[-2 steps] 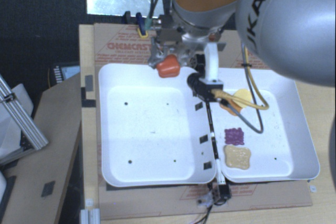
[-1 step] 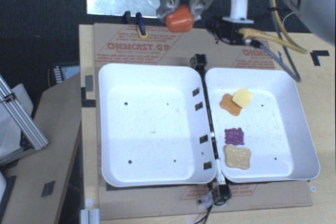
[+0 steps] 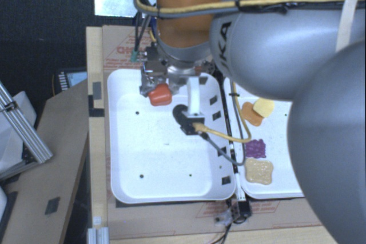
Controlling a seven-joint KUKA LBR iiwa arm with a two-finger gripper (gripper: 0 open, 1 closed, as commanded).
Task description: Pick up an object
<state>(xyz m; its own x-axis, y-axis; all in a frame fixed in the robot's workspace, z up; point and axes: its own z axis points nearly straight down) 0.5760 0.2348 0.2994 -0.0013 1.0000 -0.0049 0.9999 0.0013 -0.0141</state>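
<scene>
Orange-red rounded block [image 3: 160, 95], likely a soft toy or foam piece, sits near the far edge of the left white bin [image 3: 166, 180], just under the two-finger gripper [image 3: 153, 84]. It looks tucked against the metal finger parts, touching them, but whether the fingers are apart, together or clamped on it I cannot tell; the wrist hides the tips. Judging by that closeness, the arm is placed for a grasp right there. A yellow hose [image 3: 226, 135] and a black fitting [image 3: 186, 117] hang from the wrist over the bin's middle, screening part of the floor. Across the dividing wall, the right white bin [image 3: 286, 188] carries an orange-and-yellow piece [image 3: 256, 110], a purple knobbly cluster [image 3: 255, 148] and a tan flat slab [image 3: 259, 171], all well apart from the block.
</scene>
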